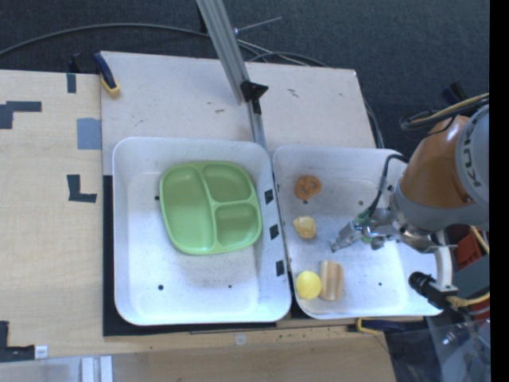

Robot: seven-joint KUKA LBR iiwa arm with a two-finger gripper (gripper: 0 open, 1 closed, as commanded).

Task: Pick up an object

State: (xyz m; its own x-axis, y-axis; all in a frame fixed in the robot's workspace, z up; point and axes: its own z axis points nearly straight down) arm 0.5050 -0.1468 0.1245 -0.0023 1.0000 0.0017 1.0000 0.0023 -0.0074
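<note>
Arm: the grey-and-orange arm (433, 177) reaches into the right bin (350, 156) from the right.
Fingers: the gripper (343, 242) hangs low over the bin floor, fingers slightly apart, clamped on nothing.
Objects: brown round piece (308, 186), small yellow piece (305, 228), yellow ball (308, 284) touching a tan block (332, 280), all left of the gripper.
Left bin (127, 213): a green divided plate (211, 207).
</note>
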